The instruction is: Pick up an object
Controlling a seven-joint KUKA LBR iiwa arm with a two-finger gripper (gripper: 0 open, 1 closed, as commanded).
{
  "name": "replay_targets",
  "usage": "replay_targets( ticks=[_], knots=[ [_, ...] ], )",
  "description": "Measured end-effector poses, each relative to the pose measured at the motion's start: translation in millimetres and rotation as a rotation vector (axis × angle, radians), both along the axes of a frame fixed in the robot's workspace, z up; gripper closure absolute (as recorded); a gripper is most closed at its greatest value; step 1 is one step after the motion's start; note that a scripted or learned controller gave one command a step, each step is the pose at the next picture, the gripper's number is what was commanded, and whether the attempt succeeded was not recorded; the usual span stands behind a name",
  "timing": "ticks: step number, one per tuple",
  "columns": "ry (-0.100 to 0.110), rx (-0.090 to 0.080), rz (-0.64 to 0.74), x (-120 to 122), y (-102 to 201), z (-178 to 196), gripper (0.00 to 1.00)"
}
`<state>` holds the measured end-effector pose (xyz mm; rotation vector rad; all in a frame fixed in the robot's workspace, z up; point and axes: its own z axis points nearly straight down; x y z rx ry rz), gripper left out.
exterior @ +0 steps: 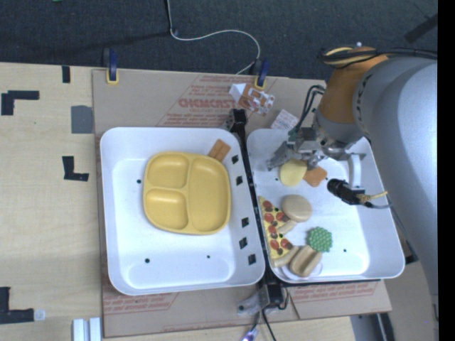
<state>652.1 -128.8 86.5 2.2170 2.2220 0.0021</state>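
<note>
tool [307,150] lowered over pale yellow rounded toy food piece [292,173] in right shallow white plastic bin [380,261] (finger state: cannot tell); nothing lifted, pick-up still pending.

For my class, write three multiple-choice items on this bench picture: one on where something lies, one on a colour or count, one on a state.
1. Where does the divided plate lie?
A. In the left bin
B. In the right bin
C. On the cardboard outside the bins

2. What colour is the plate?
A. Blue
B. Yellow
C. Red

3. How does the plate lie?
A. Upside down
B. Standing on its edge
C. Flat, compartments facing up

Answers:
1 A: the plate sits on the floor of the left bin, while the right bin holds the pizza slice, the green toy and the other small things.
2 B: the whole plate is yellow.
3 C: its three hollows show open from above.
</note>
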Motion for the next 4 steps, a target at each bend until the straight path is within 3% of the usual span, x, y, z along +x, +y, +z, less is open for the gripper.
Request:
replay_targets(
  ticks=[1, 2, 3, 4],
  knots=[
    [-0.003, -0.002, 0.000, 0, 0, 11, 1.00],
    [-0.002, -0.003, 0.000, 0, 0, 10, 0.00],
    [0.006, 0.002, 0.000, -33, 33, -3, 0.00],
    [0.004, 0.001, 0.000, -32, 32, 8, 1.00]
  ],
)
